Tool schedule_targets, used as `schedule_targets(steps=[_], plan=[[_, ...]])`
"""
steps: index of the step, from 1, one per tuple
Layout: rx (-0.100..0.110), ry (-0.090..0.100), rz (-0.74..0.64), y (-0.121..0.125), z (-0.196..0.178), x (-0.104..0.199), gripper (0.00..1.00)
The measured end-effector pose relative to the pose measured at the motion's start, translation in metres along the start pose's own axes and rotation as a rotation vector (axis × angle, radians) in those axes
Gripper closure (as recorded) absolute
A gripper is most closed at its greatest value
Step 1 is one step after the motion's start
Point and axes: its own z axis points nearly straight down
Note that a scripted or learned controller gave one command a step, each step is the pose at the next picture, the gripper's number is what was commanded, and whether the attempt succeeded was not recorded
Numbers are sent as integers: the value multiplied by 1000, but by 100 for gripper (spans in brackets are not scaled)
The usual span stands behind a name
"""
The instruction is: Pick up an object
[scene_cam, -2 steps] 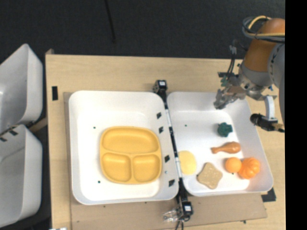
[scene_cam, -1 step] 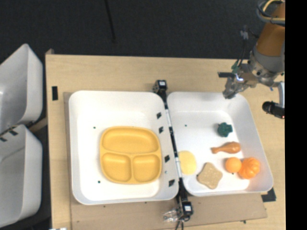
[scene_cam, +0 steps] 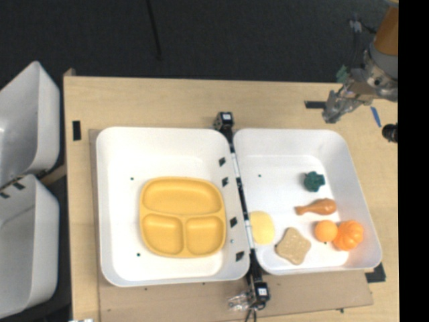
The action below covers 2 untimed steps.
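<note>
The arm enters at about two o'clock, its orange band at the frame's upper right corner. Below the band the grey wrist angles down toward eight o'clock, carrying the gripper [scene_cam: 333,111], which hangs over the bench.

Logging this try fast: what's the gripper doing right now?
Gripper: above the bench beyond the right bin, holding nothing visible; open or shut cannot be told.

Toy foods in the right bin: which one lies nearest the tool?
The dark green piece, alone toward the bin's far side, lies nearest the tool; the other foods cluster along the near edge.
</note>
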Motion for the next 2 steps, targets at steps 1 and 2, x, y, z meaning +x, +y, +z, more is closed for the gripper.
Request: schedule_targets(steps=[1,2], plan=[[8,0,-1,1,-5,-1,100],[9,1,-1,-7,1,41,100]])
